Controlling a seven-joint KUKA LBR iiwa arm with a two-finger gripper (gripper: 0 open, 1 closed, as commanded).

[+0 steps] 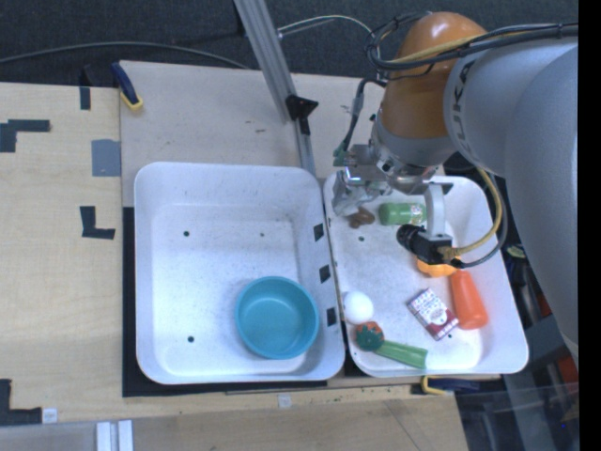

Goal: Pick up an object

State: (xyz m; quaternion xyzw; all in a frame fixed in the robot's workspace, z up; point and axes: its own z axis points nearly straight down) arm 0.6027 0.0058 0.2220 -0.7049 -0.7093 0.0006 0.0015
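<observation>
Gripper (pixel 355 195) hung at right bin's (pixel 507 346) top-left corner above a brown object (pixel 362 219); grip state could not be told. Left bin (pixel 169 252) held a blue bowl (pixel 275 317).

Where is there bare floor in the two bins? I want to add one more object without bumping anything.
The left bin is bare apart from the blue bowl at its near right corner. In the right bin, the floor is bare between the white ball and the red packet; its far end is crowded beneath the pincer.
</observation>
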